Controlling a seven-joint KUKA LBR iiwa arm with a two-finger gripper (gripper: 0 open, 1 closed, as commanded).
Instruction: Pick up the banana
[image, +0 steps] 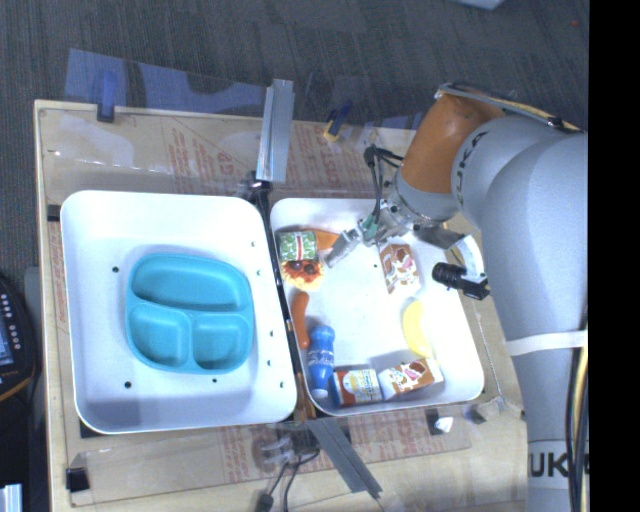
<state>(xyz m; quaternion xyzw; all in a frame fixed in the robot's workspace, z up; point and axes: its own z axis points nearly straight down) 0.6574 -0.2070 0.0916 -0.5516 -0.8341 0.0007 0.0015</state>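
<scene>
The grey KUKA arm (520, 210) reaches in from the right, orange band (440, 140) above the wrist, and hangs over the upper part of the right bin (470, 345). The gripper (345, 245) points left and down, its tip close to a green-labelled packet (297, 243) in the bin's upper left corner; nothing shows between its tips, and whether the claw is spread or pressed together cannot be told (too small and blurred).

The banana (416, 328), pale yellow, lies near the right wall of the right bin, below a small red-and-white pouch (399, 268) and well apart from the gripper. It is untouched.

Other items in the right bin: a reddish-orange item (303, 272) just below the green packet, an orange carrot-like stick (299, 318) along the left wall, a blue bottle (320, 362) beside it, and two printed cartons (388, 380) lying along the bottom wall. Label print on the packets is too blurred to read.

The left bin (90, 300) holds a turquoise three-compartment tray (190, 308), sitting flat in the middle.

Readable writing: white letters "UK" (556, 466) on the arm's base at lower right (cut off by the frame). Red print on the bench sheet (180, 150) is not legible.
</scene>
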